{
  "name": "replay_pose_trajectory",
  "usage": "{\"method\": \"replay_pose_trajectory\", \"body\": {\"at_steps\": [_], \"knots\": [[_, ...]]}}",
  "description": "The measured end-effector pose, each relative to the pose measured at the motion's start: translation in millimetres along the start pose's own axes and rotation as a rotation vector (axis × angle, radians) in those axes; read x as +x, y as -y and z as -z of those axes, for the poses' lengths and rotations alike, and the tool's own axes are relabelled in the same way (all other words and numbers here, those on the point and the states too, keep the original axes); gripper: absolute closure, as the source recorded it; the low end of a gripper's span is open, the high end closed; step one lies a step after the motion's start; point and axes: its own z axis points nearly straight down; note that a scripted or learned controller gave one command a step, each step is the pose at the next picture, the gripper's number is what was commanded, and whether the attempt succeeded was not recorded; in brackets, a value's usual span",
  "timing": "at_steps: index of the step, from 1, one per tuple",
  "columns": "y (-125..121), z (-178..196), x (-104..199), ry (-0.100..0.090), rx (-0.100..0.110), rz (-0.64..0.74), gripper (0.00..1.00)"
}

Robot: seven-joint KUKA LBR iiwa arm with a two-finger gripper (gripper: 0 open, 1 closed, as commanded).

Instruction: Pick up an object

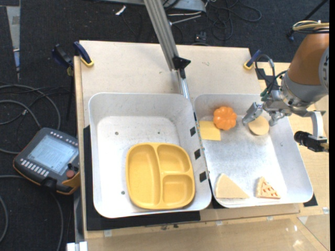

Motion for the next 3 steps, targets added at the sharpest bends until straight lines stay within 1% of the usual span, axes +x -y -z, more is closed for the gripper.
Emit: {"method": "replay_pose_trajectory", "body": {"at_steps": [1, 2, 3], "knots": [[4, -58, -8, 0.000, 0.001, -0.004, 0.00], [4, -77, -8, 0.001, -0.002, -0.003, 0.00], [3, -66, -8, 0.002, -0.007, -0.002, 1.00]]}}
